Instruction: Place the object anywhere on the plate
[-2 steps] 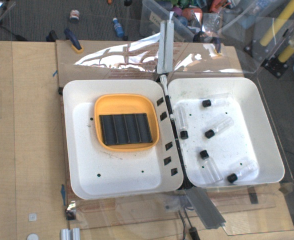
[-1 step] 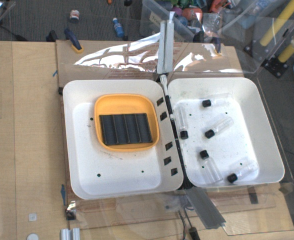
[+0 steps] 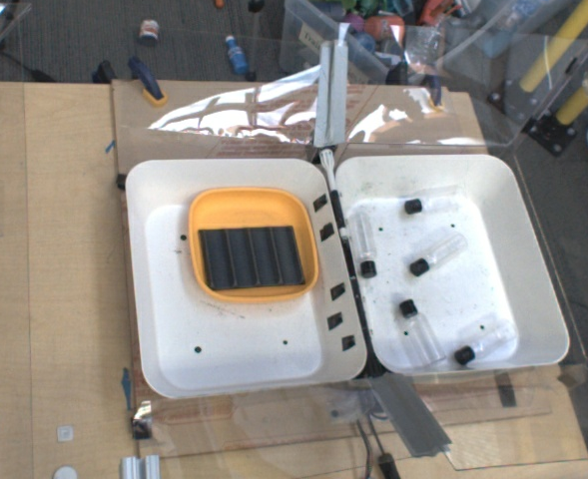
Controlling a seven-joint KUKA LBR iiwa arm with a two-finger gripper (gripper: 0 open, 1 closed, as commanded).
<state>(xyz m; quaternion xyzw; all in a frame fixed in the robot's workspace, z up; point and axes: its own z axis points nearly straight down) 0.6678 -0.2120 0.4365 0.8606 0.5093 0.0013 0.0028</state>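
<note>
Clear vials (image 3: 435,254) lie in the right bin (image 3: 533,267), an orange plate (image 3: 206,215) at nine o'clock in the left bin (image 3: 164,357); grip one mid-body; finger state cannot be told.

**A Wooden Bench and a Messy Grey Floor**

The bench (image 3: 44,267) is light brown wood. Behind it the floor (image 3: 94,8) is dark grey, with small bits lying about. A clear box of bright toys (image 3: 393,8) sits at the top. Shiny foil (image 3: 244,113) at the back of the bench catches the light.
</note>
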